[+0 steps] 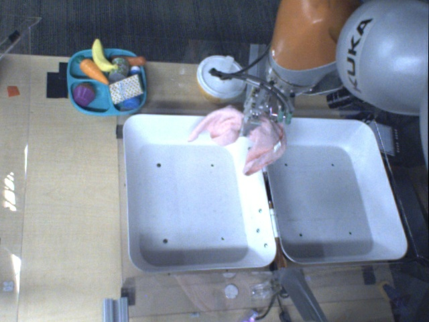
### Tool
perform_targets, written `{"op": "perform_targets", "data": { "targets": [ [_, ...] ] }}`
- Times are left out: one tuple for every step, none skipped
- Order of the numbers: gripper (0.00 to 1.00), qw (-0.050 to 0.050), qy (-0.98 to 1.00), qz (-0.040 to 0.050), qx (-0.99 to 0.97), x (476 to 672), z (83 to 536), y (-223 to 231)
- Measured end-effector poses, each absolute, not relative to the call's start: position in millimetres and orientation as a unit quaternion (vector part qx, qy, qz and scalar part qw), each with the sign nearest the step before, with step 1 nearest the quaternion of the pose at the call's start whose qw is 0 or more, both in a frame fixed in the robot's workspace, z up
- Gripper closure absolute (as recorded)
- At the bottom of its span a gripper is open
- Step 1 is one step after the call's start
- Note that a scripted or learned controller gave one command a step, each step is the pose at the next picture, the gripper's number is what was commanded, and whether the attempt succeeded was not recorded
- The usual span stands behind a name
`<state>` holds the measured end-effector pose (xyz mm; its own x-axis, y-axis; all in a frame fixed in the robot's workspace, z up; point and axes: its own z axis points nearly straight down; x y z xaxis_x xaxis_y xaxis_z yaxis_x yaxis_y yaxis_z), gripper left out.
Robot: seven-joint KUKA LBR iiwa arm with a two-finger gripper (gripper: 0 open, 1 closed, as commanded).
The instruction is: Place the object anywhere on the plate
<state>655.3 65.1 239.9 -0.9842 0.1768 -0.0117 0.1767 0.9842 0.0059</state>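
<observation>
The gripper [260, 123] hangs above the back corner of the left bin [167, 121], jaws pinched on a limp pink cloth [224, 126] drooping to both sides. The blue plate [94, 110], holding toy food [94, 70], sits on the counter well to the cloth's left.

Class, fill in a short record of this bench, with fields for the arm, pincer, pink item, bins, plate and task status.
arm: grey arm with an orange band, reaching in from the right
pincer: pincer at the far rims where the bins meet
pink item: pink floppy thing draped over those rims, under the pincer
bins: left bin and right bin, white, side by side
plate: blue divided plate beyond the left bin, holding a banana and a carrot
task status: pink floppy thing not yet on plate
</observation>
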Motion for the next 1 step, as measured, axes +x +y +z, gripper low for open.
{"op": "perform_targets", "data": {
  "targets": [
    [1.00, 0.006, 1.000, 0.0025, 0.000, 642.6, 244.8, 121.2]
  ]
}}
